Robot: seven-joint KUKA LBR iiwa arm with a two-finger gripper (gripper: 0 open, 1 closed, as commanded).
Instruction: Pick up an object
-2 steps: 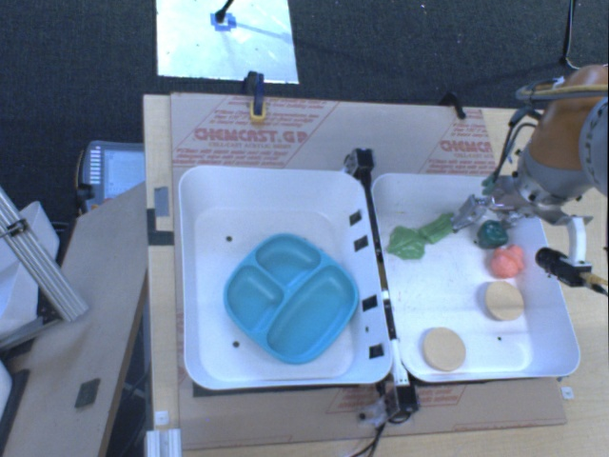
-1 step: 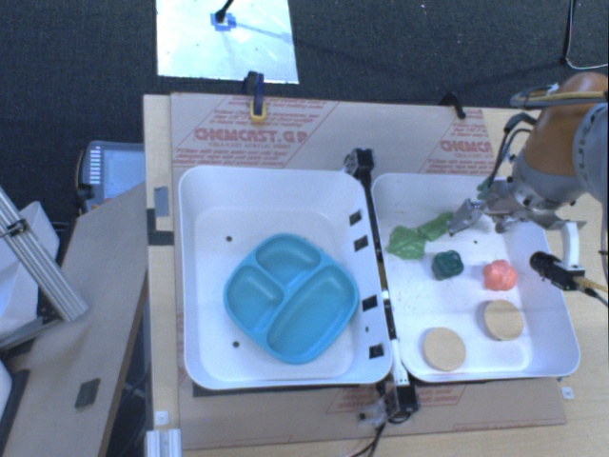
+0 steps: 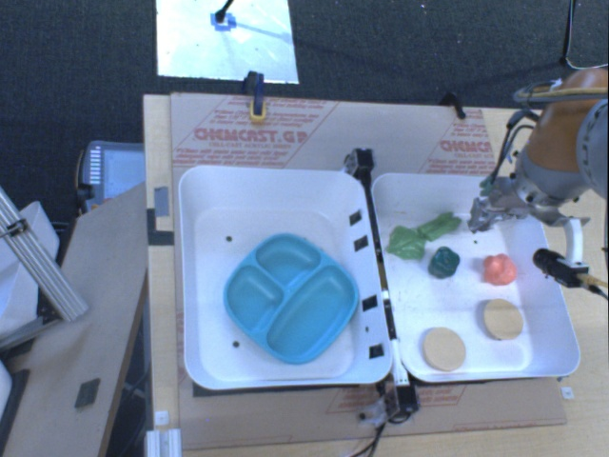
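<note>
Jaws first: whether mine are spread or pressed together I cannot tell, because they are small and dark against the white wall. My gripper (image 3: 479,217) hangs over the far part of the right bin (image 3: 561,350), with nothing visibly between its tips. Closest to it is the light green leafy piece (image 3: 423,234), just to the left and slightly nearer the camera, apart from the tips. Beyond that lies the dark green round object (image 3: 443,262). The pink-red object (image 3: 500,269) lies nearer the camera than my gripper. Two tan discs (image 3: 443,348) (image 3: 502,319) sit near the front wall, well apart from me. A blue divided plate (image 3: 290,298) lies in the left bin (image 3: 205,284).
</note>
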